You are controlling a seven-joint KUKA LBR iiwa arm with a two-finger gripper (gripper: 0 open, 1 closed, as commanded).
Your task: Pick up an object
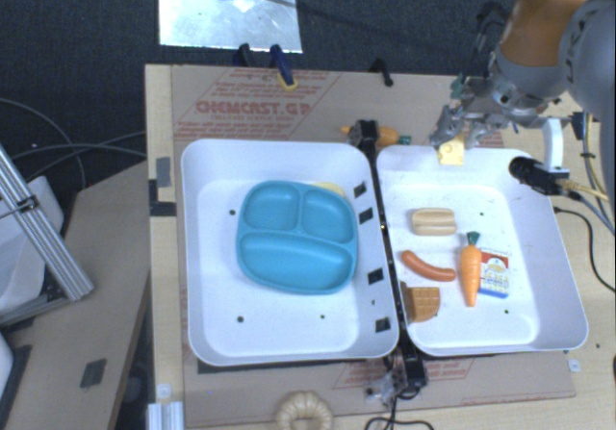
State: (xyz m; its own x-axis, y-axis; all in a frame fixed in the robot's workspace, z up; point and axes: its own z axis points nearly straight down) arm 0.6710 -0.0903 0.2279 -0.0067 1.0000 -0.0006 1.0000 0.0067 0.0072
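Over the right white bin's [539,322] far rim, the tool [450,141] pinches a small yellow block [451,153], its long axis unclear.

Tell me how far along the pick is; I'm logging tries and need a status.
Looks partly done: the gripper is raised over the far edge of the right bin with a small yellow piece at its tip, apparently between the jaws. Still lying in that bin: bun, sausage, carrot, small carton, waffle. Left: confirming the grip holds as it carries on.
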